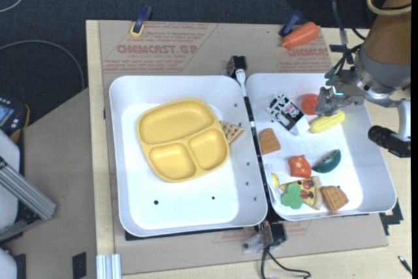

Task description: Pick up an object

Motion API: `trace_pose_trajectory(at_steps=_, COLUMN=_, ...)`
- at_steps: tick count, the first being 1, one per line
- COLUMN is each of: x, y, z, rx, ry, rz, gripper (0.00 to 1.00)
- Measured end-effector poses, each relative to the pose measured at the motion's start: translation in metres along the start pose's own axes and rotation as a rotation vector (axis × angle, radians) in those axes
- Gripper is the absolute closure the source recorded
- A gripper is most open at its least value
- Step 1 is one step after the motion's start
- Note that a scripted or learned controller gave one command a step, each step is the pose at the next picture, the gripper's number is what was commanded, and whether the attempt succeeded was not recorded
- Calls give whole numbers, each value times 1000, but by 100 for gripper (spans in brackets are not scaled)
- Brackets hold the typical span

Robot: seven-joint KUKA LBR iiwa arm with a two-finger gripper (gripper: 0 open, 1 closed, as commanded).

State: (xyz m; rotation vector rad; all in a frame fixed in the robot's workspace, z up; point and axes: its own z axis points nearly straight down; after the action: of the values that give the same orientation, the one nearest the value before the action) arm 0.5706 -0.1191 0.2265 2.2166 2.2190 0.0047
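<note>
In the right bin (375, 160), we logged the gripper (331, 98) low over the yellow corn piece (326, 121), approach step; grip state we could not tell. Next: we judged a centred descent necessary.

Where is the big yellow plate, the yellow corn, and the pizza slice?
yellow plate (177, 121): camera view, on its top compartment, in the left bin.
yellow corn (326, 121): camera view, on the middle of the cob, right bin.
pizza slice (304, 192): camera view, on its topped middle, right bin's near end.
</note>
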Motion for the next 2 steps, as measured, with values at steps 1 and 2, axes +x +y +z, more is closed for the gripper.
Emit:
trace_pose_trajectory(at_steps=1, x=53, y=23, z=11, rx=2, ry=2, rz=-5, gripper=100)
trace_pose_trajectory(at_steps=2, x=109, y=44, z=-3, rx=1, ry=4, rz=-6, gripper=100)
